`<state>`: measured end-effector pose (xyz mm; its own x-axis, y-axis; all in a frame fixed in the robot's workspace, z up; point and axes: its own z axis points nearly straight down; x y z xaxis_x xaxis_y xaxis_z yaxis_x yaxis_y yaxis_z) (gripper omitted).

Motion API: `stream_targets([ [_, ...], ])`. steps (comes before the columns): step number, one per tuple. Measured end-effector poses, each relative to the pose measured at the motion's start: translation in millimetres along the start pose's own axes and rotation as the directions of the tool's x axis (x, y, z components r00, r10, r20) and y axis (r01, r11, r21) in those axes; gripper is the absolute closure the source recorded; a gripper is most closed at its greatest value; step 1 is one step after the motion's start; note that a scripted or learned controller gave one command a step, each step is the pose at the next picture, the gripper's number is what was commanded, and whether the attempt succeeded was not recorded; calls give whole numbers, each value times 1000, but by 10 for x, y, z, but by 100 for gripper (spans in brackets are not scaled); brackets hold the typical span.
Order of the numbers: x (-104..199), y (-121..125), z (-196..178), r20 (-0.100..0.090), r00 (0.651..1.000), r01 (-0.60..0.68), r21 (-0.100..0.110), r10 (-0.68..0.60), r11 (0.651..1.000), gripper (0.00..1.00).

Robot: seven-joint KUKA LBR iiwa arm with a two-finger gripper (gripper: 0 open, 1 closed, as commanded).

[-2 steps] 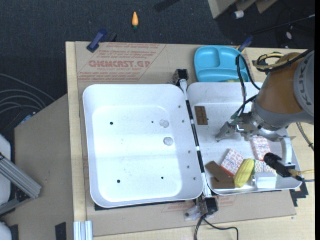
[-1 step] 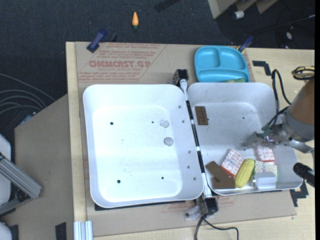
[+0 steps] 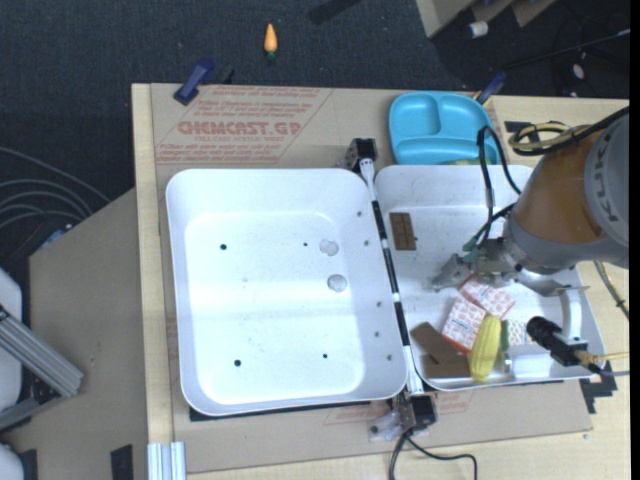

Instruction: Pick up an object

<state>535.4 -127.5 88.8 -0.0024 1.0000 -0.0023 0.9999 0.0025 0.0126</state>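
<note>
A clutter of objects (a yellow corn cob [image 3: 485, 347], a red-patterned packet [image 3: 468, 318], a brown card [image 3: 402, 231]) is seen in the right bin [image 3: 430, 190]. The gripper [image 3: 462, 268] is lowered just above the packet; its state cannot be told. A flat packet may well be missed.

Robotics lab test cell. Light wooden bench [image 3: 150, 298] carries two shallow white plastic bins [image 3: 200, 268] on a brown cardboard sheet printed "CHEMCAST" [image 3: 240, 118]. Loose black cables [image 3: 40, 218] trail over dark grey carpet floor [image 3: 80, 48]. Grey industrial arm with orange band [image 3: 570, 203] reaches over the right-hand bin.
</note>
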Motion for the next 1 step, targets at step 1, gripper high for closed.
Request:
stream_targets([
  [1, -27, 5, -107, 5, 1000, -3, -3, 3, 1000, 100],
])
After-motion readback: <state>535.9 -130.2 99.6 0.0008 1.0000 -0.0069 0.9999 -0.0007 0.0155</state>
